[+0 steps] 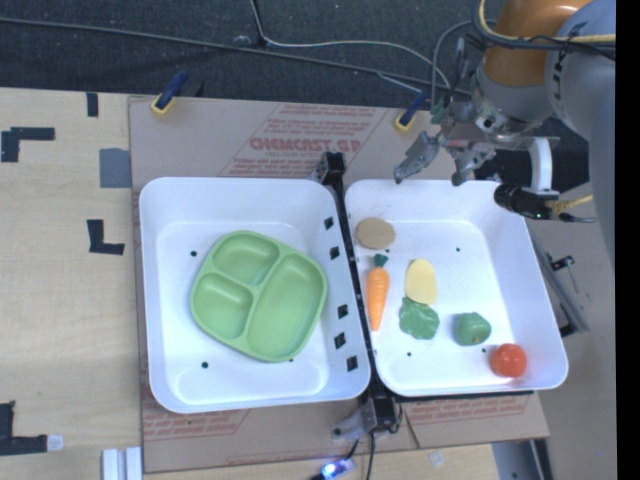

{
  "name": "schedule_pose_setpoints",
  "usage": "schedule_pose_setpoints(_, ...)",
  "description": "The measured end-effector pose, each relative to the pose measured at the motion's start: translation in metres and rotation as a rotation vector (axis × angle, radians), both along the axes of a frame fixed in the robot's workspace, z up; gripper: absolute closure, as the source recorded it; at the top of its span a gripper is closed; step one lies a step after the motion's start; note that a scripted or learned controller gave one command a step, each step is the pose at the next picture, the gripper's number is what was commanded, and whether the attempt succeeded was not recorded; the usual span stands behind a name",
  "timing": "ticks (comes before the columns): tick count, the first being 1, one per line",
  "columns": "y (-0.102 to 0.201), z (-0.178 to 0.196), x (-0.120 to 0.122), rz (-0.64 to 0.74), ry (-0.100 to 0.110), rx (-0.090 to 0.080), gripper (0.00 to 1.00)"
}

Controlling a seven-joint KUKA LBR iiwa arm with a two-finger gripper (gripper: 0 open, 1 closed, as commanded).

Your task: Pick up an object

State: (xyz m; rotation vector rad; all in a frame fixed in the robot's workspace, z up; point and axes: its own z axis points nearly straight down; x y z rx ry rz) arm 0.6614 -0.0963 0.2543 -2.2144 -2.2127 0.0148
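My gripper (pixel 440 165) hangs open above the far rim of the right bin (pixel 520 240), its two fingers spread apart with nothing between them. Below it in that bin lie a tan round piece (pixel 375 233), an orange carrot (pixel 377 295), a yellow piece (pixel 421 280), a green leafy piece (pixel 419 319), a second green piece (pixel 471 328) and a red tomato (pixel 508 360). The tan piece is the closest to the gripper, down and to the left of it.
The left bin (pixel 165 218) holds a green divided plate (pixel 260 295). A black divider with clips (pixel 345 268) runs between the bins. Cables (pixel 300 43) cross the dark floor behind the bench. Brown cardboard (pixel 290 133) lies under both bins.
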Motion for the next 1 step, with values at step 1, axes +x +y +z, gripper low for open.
schedule_pose_setpoints(1, 0.0002, 0.0081, 0.0021, 0.003, -0.013, -0.001, 0.00)
